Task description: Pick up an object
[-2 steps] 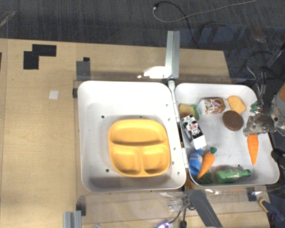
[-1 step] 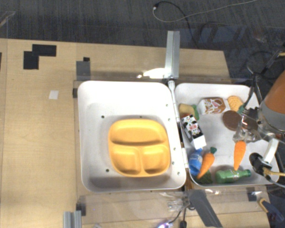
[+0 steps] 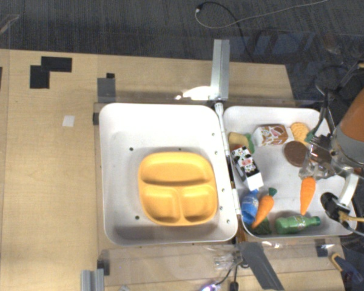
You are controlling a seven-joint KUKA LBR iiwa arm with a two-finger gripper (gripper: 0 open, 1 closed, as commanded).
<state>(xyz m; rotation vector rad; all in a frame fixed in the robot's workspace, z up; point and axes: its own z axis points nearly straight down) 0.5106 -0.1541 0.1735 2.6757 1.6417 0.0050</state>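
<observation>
My claw [image 3: 312, 170]: over the right bin [image 3: 279, 111], its opening too blurred to tell.
Carrot [image 3: 307, 194]: just below my claw.
Yellow tray [image 3: 177, 185]: left bin [image 3: 118, 162].

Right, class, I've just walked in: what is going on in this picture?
A grey robot arm with an orange band reaches in from the right over the right white bin of toy food. Its gripper sits at the top of an upright orange toy carrot. The yellow divided plastic tray lies in the left white bin.
</observation>
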